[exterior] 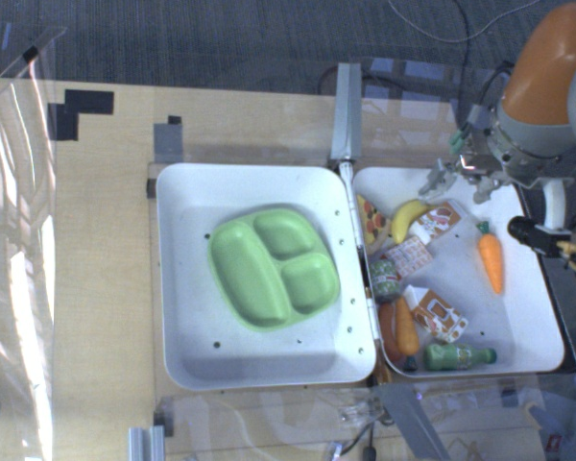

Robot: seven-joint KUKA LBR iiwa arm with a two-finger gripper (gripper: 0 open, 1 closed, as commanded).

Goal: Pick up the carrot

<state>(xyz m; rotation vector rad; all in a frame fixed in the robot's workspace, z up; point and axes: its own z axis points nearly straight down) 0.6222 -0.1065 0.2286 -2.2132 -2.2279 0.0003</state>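
Note:
The carrot [492,262], orange with a small green top, lies lengthwise near the right wall of the right bin [547,325]. My gripper [461,182] hangs over the bin's far edge, up and left of the carrot and well apart from it. Its two fingers are spread open, with nothing between them. One fingertip [439,177] is above the banana [408,217].
Left of the carrot, the right bin holds snack packets [410,254], a pizza slice [372,219], a small carton [438,316], an orange-red sausage-like piece [403,327] and a green bottle [458,356]. The left bin [187,353] holds a green divided plate [274,265].

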